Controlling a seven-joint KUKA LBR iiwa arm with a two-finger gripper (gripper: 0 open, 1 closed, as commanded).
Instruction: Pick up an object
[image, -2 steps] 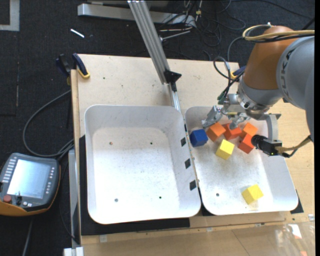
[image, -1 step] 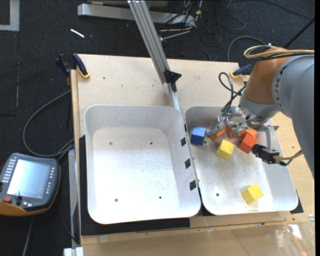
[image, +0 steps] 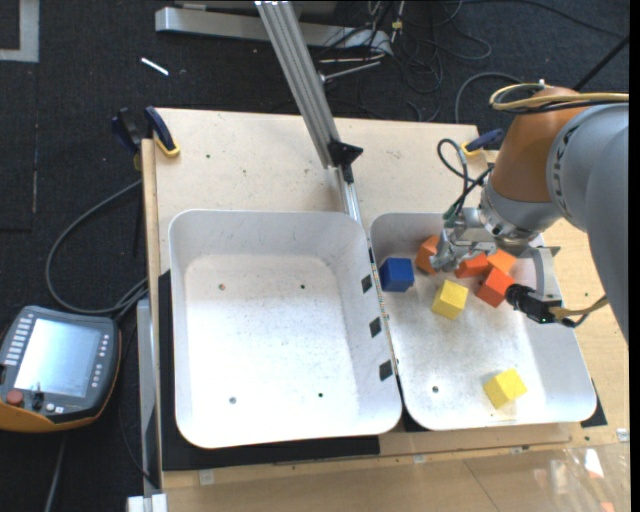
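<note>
In the right bin (image: 530, 385) lie a blue cube (image: 397, 274), a yellow cube (image: 450, 299), a second yellow cube (image: 504, 387) near the front, and orange blocks (image: 492, 284) at the back. My gripper (image: 452, 256) hangs low over the orange blocks at the bin's back, right of the blue cube and just above the nearer yellow cube. An orange piece (image: 430, 251) shows at the fingers' left side; whether it sits between them is hidden by the wrist.
The left bin (image: 265, 320) stands beside the right one, split by a raised rim with black clips (image: 378, 325). A metal pole (image: 310, 90) slants up from the bench back. A control pendant (image: 55, 365) lies on the floor, left.
</note>
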